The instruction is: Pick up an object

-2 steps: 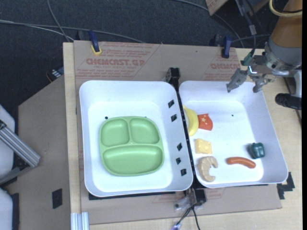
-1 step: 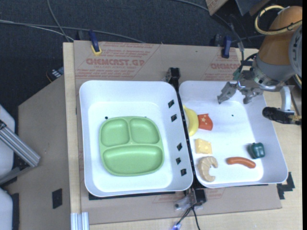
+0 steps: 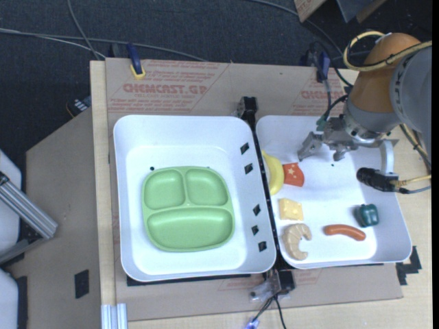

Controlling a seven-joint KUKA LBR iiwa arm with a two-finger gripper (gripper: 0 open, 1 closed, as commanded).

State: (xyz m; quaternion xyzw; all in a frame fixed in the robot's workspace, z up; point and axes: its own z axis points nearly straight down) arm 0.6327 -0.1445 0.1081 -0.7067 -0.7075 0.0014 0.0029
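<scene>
The claw (image 3: 321, 144) hung over the right bin (image 3: 391, 242), its fingers spread apart and holding nothing. The nearest object, a red piece (image 3: 293, 175) (beside a yellow one (image 3: 274, 173)), lay just below and left of it, possibly a toy food

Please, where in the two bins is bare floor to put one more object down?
Left bin: bare strips around the green tray, widest behind it. Right bin: bare patch between strawberry, sausage and green pepper. Crowded along its left wall: banana, cheese, croissant.
</scene>
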